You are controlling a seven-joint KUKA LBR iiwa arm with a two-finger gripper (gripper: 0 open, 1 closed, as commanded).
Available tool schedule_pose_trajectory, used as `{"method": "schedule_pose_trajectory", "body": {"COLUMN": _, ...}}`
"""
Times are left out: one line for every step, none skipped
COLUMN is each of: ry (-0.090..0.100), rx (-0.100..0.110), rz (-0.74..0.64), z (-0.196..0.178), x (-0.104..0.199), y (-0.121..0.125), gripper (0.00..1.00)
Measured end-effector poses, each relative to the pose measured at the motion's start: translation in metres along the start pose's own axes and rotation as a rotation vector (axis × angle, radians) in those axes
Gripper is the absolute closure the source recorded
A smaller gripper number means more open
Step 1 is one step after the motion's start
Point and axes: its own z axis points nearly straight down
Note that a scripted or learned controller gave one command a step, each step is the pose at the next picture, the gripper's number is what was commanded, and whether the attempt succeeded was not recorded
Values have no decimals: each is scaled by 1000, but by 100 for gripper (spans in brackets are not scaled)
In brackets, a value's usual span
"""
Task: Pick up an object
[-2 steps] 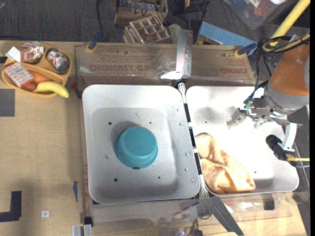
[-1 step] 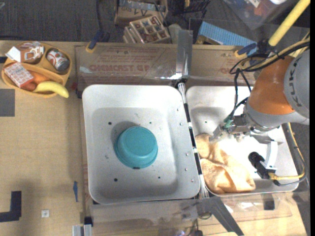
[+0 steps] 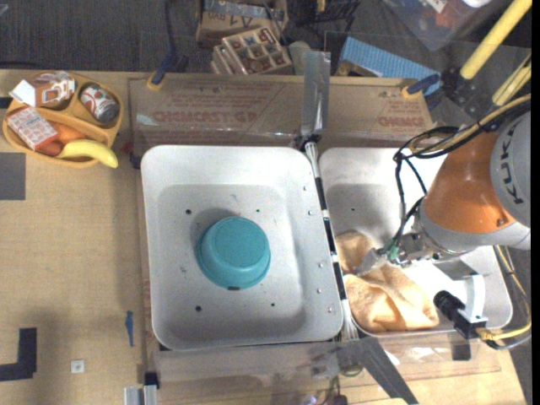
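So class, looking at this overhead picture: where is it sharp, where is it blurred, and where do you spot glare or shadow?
In the camera view, the teal bowl in the left bin is fairly sharp, with a soft shadow at its lower edge; the arm looks slightly blurred near the pincer above the tan cloth; the right bin shows mild glare.

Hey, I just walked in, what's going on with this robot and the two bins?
The grey and orange arm reaches into the right bin, with its claw down at a crumpled tan cloth in that bin's near end. Whether the claw actually has hold of the cloth is unclear from here. The left bin holds a teal bowl, upside down and untouched.
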Motion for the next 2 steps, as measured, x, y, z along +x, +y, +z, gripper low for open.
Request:
{"method": "schedule_pose_trajectory", "body": {"ry": -3, "rx": -6, "rz": 7, "z": -11, "x": -3, "y": 1, "gripper": 100}}
{"method": "schedule_pose_trajectory", "body": {"ry": -3, "rx": -6, "rz": 7, "z": -11, "x": -3, "y": 0, "gripper": 0}}
